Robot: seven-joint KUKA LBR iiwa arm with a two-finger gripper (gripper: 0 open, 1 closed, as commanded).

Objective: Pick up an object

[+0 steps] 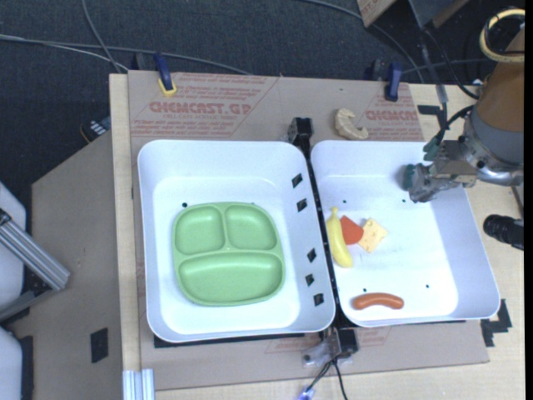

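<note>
Nothing is lifted yet: we hang our gripper (414,182) over the right bin (466,248) (far side), grip state impossible to tell. A banana (338,238), red piece (352,231), cheese wedge (372,235) and sausage (379,302) lie near the left wall, awaiting picking.

Two white bins are set side by side on a cardboard sheet (208,107). The left bin (158,165) holds a green divided plate (228,252) at its centre. The right bin (466,265) lies at 3 o'clock. A beige lump (351,124) is seen at 12 o'clock of it, between two clamps (166,79) (393,80).
</note>
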